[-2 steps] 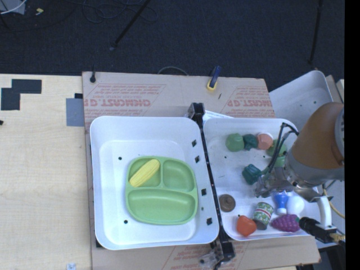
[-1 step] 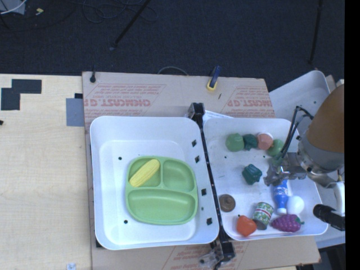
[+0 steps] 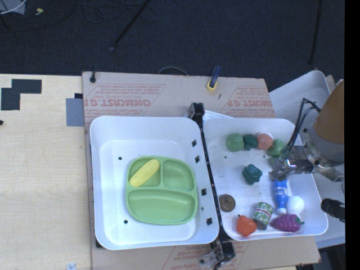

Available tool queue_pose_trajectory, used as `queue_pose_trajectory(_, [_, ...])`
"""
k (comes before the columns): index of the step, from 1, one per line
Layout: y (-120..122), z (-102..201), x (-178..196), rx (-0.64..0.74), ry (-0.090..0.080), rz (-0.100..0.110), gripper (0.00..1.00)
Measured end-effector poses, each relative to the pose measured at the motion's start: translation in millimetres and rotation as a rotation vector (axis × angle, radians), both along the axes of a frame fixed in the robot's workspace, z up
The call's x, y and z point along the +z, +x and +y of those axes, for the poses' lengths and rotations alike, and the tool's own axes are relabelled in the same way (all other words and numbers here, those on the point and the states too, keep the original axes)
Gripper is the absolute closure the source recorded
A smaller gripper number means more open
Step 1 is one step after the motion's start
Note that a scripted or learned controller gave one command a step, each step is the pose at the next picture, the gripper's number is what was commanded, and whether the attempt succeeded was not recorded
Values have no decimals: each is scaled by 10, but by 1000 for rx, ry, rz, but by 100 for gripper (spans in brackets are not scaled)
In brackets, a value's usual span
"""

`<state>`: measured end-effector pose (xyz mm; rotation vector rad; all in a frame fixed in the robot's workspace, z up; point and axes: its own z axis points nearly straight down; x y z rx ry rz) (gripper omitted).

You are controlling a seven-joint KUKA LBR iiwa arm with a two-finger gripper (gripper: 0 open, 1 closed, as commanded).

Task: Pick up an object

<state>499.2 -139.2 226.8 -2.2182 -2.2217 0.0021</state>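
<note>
My gripper [image 3: 283,169] hangs low over the right side of the right bin [image 3: 225,129], at the end of the grey arm [image 3: 331,129] that comes in from the right. Directly below it lies a blue bottle [image 3: 280,194] with a white cap end, its top reaching up to the gripper; whether they touch I cannot tell. A dark teal toy [image 3: 252,174] lies just left of the gripper. A green piece [image 3: 277,148] sits just above it.
Along the right bin's far side lie a green vegetable [image 3: 235,142], a teal piece [image 3: 250,142] and a pink one [image 3: 264,139]. Near its front sit a brown disc [image 3: 226,202], red pepper [image 3: 246,225], small can [image 3: 262,212], white egg [image 3: 295,205] and purple grapes [image 3: 287,223]. The left bin [image 3: 107,145] holds a green divided plate [image 3: 163,207] with corn [image 3: 144,172].
</note>
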Motion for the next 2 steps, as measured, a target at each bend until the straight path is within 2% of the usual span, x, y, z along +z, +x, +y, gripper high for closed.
queue_pose_trajectory(1, [51, 630, 7, 5, 3, 4, 100])
queue_pose_trajectory(2, [50, 1120, -120, 3, 2, 6, 100])
